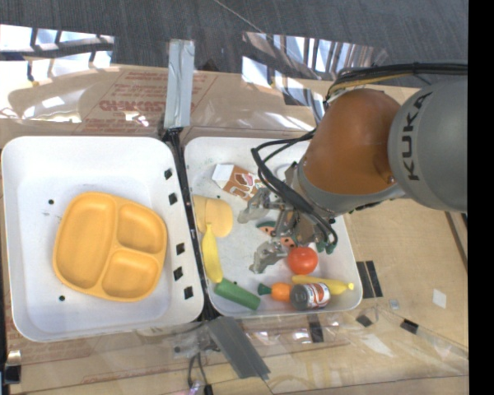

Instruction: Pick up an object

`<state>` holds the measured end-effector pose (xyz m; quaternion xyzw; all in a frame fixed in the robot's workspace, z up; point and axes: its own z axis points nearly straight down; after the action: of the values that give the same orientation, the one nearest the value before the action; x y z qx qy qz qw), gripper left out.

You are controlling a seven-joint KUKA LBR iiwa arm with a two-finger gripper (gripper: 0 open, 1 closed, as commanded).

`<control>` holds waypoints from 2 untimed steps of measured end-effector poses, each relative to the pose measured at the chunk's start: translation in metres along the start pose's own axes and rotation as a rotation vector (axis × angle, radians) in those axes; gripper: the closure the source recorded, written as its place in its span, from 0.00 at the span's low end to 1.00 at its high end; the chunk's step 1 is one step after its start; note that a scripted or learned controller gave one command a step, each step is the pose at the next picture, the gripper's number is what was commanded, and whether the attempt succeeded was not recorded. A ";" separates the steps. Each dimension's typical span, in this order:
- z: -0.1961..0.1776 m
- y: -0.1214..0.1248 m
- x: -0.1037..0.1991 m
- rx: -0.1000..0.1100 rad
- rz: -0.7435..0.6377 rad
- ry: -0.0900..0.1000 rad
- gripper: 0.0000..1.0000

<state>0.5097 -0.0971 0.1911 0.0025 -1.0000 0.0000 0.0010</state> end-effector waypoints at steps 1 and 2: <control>0.068 -0.055 -0.012 -0.002 -0.160 0.004 0.00; 0.098 -0.108 -0.025 0.001 -0.278 -0.005 0.00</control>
<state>0.5354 -0.2052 0.0931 0.1409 -0.9900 0.0004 -0.0017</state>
